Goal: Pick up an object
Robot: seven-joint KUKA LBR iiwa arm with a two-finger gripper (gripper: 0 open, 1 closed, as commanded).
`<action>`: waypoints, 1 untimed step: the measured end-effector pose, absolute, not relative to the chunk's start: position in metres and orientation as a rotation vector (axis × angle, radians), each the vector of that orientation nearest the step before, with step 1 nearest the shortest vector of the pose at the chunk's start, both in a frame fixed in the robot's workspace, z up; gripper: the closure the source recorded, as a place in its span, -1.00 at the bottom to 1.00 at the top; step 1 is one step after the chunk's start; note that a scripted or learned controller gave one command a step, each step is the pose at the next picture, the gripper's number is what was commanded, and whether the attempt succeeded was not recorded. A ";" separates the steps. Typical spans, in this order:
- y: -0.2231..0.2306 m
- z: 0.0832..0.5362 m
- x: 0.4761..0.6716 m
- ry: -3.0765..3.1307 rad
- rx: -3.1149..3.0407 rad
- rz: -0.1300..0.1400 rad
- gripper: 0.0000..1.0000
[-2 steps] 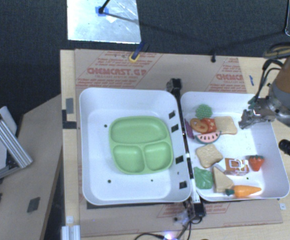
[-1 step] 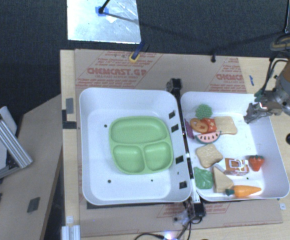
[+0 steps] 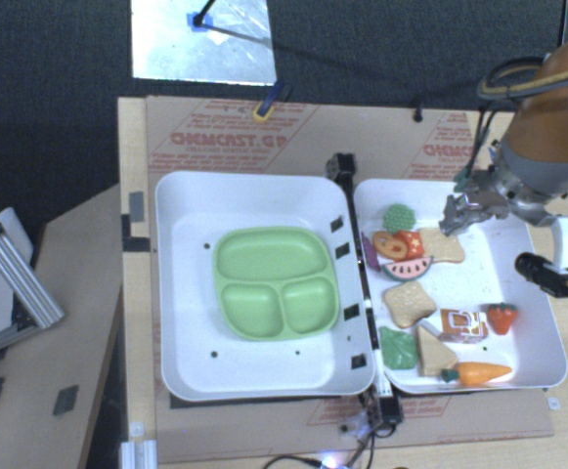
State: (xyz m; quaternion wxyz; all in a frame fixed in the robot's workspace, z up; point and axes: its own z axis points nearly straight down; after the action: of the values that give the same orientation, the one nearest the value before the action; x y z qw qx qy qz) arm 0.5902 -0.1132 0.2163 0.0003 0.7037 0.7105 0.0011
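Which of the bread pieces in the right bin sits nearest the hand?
The tan slice at the bin's far side, just below the hand; the other two bread pieces lie nearer the camera.

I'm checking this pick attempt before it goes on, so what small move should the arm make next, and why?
Probably a short descent straight down. The gripper sits over the far side of the right bin, just above the tan bread slice beside the watermelon slice, and no toy is visibly between its fingers, so lowering onto that slice looks like the nearest chance at a grasp.
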 end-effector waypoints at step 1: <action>-0.053 0.229 0.608 2.234 2.208 0.007 1.00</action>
State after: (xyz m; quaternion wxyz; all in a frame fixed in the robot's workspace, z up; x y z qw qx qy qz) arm 0.6081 -0.0525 0.2288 0.0004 0.7030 0.7112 0.0021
